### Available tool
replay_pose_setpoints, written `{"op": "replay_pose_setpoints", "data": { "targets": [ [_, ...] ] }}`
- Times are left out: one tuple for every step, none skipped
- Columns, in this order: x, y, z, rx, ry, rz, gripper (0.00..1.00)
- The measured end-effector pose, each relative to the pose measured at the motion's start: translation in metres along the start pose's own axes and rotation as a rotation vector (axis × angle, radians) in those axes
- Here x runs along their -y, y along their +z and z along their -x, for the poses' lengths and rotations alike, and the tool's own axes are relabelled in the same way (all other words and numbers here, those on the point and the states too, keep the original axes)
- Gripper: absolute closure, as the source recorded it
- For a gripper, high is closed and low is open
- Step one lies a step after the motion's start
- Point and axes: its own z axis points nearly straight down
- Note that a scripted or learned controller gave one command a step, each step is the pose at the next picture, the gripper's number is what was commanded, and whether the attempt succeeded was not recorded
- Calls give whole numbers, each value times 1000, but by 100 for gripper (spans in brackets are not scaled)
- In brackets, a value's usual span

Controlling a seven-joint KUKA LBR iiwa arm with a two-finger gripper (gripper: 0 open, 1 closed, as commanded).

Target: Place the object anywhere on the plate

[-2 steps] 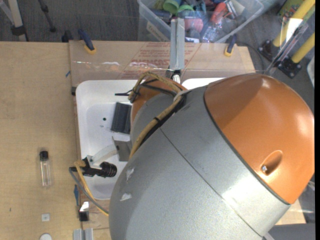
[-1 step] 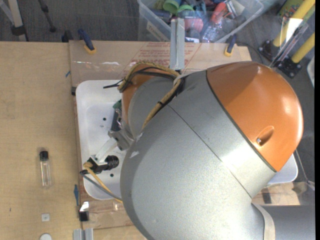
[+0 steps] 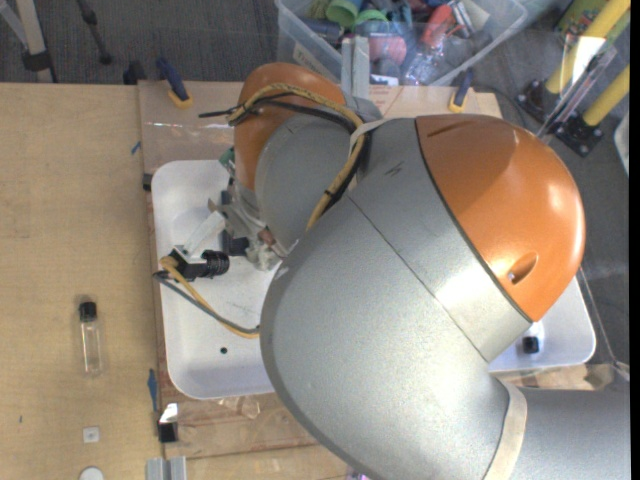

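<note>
Gripper [image 3: 233, 236] of mine hangs low over the left bin [image 3: 200, 360], toward nine o'clock. I cannot tell whether it is open or closed, nor where the object or plate lies beneath my arm. I judge this the reaching or picking step, so the next move needs a confirmed hold. I count two bins, the right bin [image 3: 566, 334] at four o'clock, one vial [image 3: 90, 336] at eight, one tub [image 3: 300, 30] of toys at twelve.
</note>
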Motion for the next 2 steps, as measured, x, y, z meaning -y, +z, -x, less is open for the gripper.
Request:
{"op": "replay_pose_setpoints", "data": {
  "targets": [
    [30,-2,49,-20,362,4,100],
    [70,-3,112,-23,188,8,100]
  ]
}}
